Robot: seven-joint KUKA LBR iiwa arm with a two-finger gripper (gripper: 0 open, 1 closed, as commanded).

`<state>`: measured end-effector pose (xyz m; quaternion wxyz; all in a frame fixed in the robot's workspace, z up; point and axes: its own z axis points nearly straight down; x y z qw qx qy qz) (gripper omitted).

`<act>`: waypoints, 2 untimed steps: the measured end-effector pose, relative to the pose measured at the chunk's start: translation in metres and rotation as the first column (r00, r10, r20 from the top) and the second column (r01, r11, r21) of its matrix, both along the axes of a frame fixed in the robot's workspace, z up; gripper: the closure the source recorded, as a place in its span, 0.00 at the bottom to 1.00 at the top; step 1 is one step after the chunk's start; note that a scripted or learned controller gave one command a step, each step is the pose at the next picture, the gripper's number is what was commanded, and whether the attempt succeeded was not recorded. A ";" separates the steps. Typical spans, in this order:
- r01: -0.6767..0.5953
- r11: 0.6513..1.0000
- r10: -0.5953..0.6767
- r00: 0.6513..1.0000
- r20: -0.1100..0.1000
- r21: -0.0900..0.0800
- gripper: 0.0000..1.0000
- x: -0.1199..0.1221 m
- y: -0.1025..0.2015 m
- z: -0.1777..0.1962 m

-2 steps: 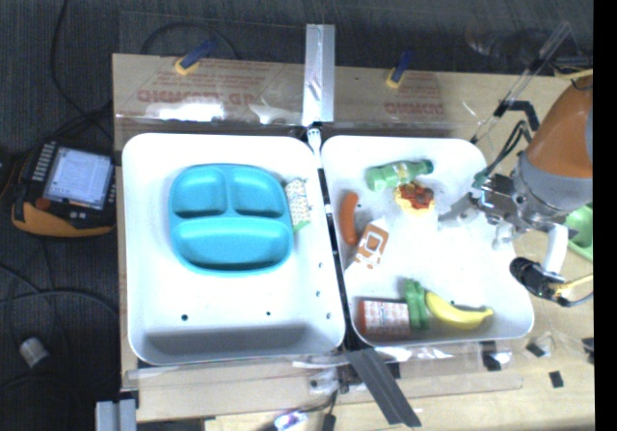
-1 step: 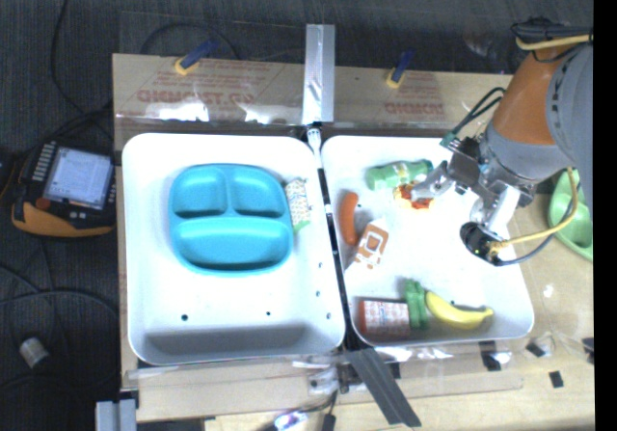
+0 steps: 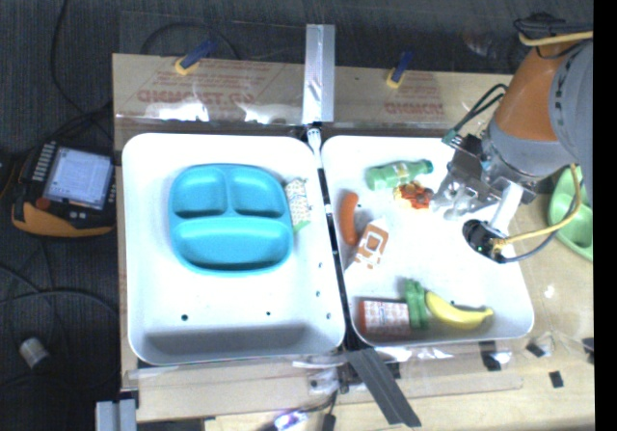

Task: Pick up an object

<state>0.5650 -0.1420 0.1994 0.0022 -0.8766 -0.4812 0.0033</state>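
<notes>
Far left, off the bench: a small device with a lit screen (image 3: 69, 180) is seen lying on the dark floor, cables trailing around it.

Left bin (image 3: 145, 255): a blue divided plate (image 3: 231, 217) is being held in the far half of the bin, three compartments facing up. A small pale speckled item (image 3: 297, 200) is lying just beside the plate's right edge, against the bin's right wall; what it is cannot be told.

Right bin (image 3: 511, 275): an orange carrot-shaped piece (image 3: 348, 216) is lying lengthwise near the left wall. Just to its right, an orange-and-white small carton (image 3: 371, 241) is resting tilted. Farther back, a green bottle (image 3: 397, 173) is lying on its side, and a small red-orange object (image 3: 415, 194) is sitting just near of its right end. Along the near wall, a red-labelled can (image 3: 384, 315) is lying on its side, a green item (image 3: 415, 305) is wedged against it, and a yellow banana (image 3: 457, 313) is touching that green item on the right.

Gripper (image 3: 459, 200): positioned low over the right bin's far right part, just right of the small red-orange object. Nothing is seen being held between the fingers; whether the jaws are apart or together cannot be told. The grey arm with its orange band (image 3: 530, 106) is reaching in from the right.

Far right: a light green object (image 3: 576, 217) is partly visible at the bench edge.
</notes>
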 end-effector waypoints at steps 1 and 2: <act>-0.268 0.963 0.268 0.963 0.005 -0.002 1.00 -0.060 -0.007 0.081; -0.218 0.976 0.218 0.976 0.005 0.000 1.00 -0.058 0.096 0.101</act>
